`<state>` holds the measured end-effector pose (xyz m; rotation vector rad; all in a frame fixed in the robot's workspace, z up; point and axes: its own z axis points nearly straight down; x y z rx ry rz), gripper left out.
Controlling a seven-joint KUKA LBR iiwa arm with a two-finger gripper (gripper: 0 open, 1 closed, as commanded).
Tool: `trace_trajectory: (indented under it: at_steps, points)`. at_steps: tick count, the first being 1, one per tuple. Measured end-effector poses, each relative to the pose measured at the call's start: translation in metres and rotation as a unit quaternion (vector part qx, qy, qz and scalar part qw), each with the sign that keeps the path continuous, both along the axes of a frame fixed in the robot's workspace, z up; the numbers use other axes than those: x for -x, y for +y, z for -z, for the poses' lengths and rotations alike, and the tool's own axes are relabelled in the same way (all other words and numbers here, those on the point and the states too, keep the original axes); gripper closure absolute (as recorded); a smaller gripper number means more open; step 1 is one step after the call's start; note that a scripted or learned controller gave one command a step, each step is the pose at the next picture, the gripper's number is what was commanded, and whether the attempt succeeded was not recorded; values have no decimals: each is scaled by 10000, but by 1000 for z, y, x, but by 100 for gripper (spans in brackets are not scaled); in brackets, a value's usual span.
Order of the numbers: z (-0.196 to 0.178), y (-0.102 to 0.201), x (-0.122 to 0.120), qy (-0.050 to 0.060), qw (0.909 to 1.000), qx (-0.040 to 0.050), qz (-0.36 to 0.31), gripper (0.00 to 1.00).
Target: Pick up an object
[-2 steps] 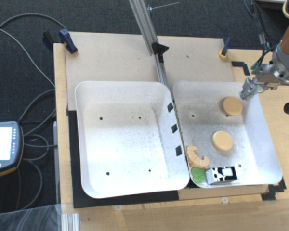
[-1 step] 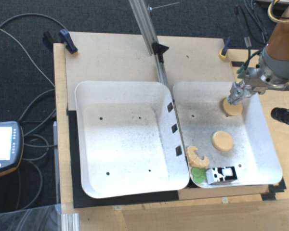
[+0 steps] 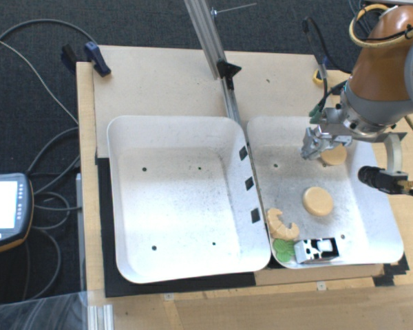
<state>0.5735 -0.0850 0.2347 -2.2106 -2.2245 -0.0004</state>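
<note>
tan disc (image 3: 334, 157) under end effector (image 3: 316, 148); no writing readable.

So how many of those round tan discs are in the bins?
2, both in the right bin: one disc lies mid-bin, the other disc sits partly under the gripper. More could be hidden there.

Open floor mid right bin, clutter at its near edge

The tan disc (image 3: 318, 201), croissant-shaped piece (image 3: 281, 223), green lid (image 3: 283, 251) and black-and-white box (image 3: 317, 249) crowd the right bin (image 3: 372, 232); the divider rail (image 3: 227, 98) bars crossing.
</note>
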Motion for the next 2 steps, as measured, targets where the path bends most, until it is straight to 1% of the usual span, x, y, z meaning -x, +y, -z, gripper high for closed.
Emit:
trace_trajectory:
  at_steps: [1, 2]
  points:
    - [7, 58, 22, 2, 10000, 1, -2, 100]
    - [15, 107, 43, 5, 10000, 2, 1, 100]
